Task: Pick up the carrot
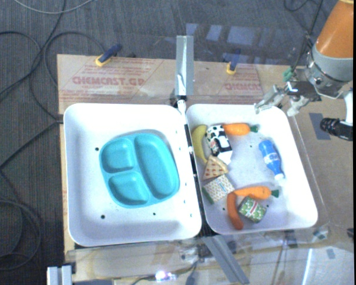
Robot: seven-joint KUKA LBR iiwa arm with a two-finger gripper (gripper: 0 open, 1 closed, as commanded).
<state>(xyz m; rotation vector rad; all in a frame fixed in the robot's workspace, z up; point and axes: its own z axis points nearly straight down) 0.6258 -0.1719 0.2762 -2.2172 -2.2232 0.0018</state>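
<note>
camera view showed the task not yet begun: the pincer (pixel 277 101) hung over the right bin's (pixel 302 177) far rim, fingers apart and holding nothing, while one carrot (pixel 237 129) lay near it and another (pixel 254 192) lay nearer the front.

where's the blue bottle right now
The blue bottle lies in the right bin, toward its right side, between the two carrots.
</note>
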